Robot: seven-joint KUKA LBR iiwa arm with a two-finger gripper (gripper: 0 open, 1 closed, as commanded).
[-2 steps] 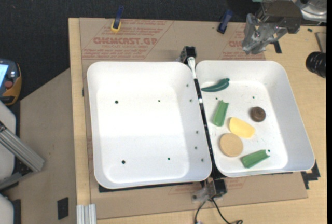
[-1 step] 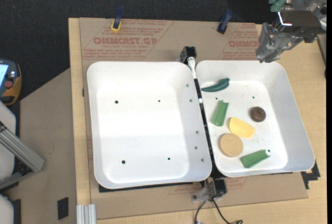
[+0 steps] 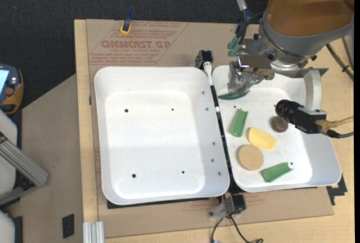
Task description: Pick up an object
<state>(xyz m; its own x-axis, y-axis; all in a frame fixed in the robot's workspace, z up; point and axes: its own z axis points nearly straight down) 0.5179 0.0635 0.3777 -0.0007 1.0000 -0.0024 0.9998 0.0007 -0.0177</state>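
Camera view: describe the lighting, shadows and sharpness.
Camera view: even, soft light with no harsh glare; a faint shadow band crosses the left bin floor; objects like the yellow piece look sharp, while the end effector and arm look slightly soft.

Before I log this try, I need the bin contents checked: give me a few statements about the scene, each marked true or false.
1. The green stick, yellow piece, tan disc and green block all lie in the right bin. True.
2. The tan disc lies in the left bin. False: it lies in the right bin.
3. The gripper is over the right bin's far end. True.
4. The yellow piece is between the gripper's fingers. False: it lies on the bin floor, apart from the gripper.
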